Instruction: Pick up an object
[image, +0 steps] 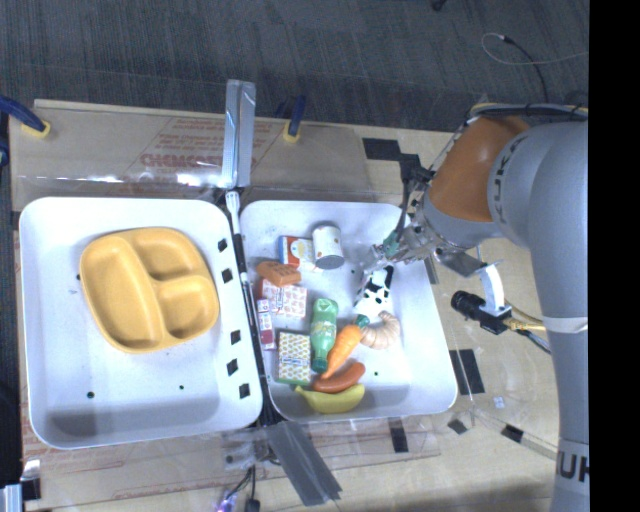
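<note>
The right bin (425, 385) holds a pile of toy food. A black-and-white cow toy (375, 292) lies near its right side, with a pale pink shrimp-like piece (382, 331) just below it. My gripper (386, 254) hangs low over the bin's upper right part, directly above the cow toy and right of a white can (327, 245). Whether it touches the cow I cannot tell, and nothing is visibly lifted. An orange carrot (343, 346), a green bottle (324, 333), a red sausage (341, 377) and a yellow banana (334, 399) lie lower in the bin.
A yellow divided plate (148, 288) sits in the left bin (60, 400). Small boxes (287, 298) and a waffle-patterned piece (294, 355) crowd the right bin's left side. The grey arm with its orange band (470, 180) covers the bench's right.
</note>
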